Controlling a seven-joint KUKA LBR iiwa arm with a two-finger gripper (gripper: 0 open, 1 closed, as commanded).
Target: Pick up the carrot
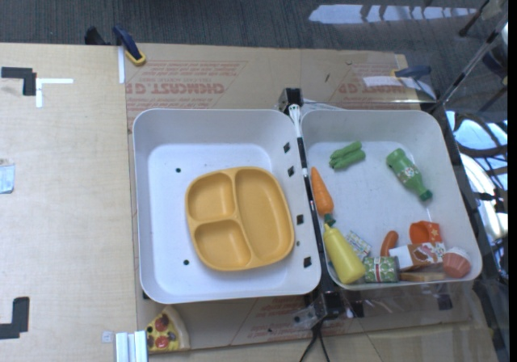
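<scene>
An orange carrot (321,191) with a green top lies in the right bin (440,150), close against its left wall and pointing toward the back. Just in front of the carrot's green end stands a yellow bottle (342,255).
The left bin (153,150) holds a yellow divided plate (239,217). In the right bin are green pea pods (347,156), a green bottle (408,174), and a cluster of small food packages and cans (416,259) along the front wall. A pizza slice toy (164,332) lies on the bench in front.
</scene>
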